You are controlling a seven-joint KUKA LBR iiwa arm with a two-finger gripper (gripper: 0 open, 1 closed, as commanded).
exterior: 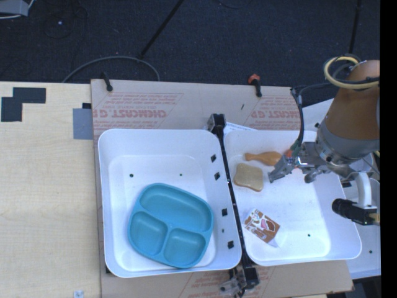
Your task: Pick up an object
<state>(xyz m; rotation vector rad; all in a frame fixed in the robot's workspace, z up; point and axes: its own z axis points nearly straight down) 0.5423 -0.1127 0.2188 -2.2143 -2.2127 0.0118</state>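
In the right bin lie three objects. A tan slice of toast rests near the divider, and an orange-brown drumstick-shaped piece lies just behind it. A small brown and white packet sits toward the front. My gripper hangs over the right half of this bin, to the right of the toast and the drumstick. Its two fingers are spread open, and only white bin floor shows between them.
The left bin holds a blue divided plate. A black divider rail runs between the bins. The arm's body stands over the right bin's far right corner. Cardboard lies under both bins.
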